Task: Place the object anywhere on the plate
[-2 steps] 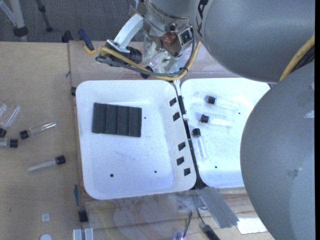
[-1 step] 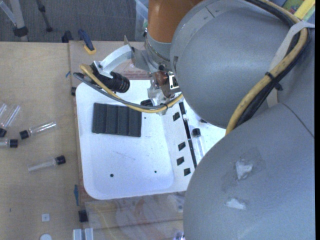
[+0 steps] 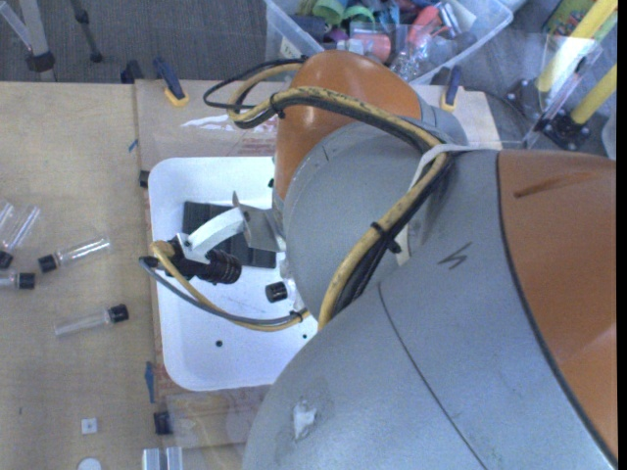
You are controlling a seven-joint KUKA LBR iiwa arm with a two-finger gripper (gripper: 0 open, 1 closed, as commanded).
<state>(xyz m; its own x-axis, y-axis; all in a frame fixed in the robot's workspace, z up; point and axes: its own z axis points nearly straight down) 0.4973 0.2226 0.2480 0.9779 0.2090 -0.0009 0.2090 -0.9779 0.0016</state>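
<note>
Camera view: arm [image 3: 411, 262] covers most of white bin [image 3: 196, 355]; jaws hidden, cannot tell their state, object or plate position

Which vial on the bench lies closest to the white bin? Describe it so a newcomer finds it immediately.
Start at the white bin and look just off its left edge. The clear vial lies there on the wooden bench, black cap pointing toward the bin, lower than the other vials.

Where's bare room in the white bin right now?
The white bin's front floor, between the looped cable and the near rim, is bare, as is the strip along the left wall. The middle is crowded by the arm.
</note>
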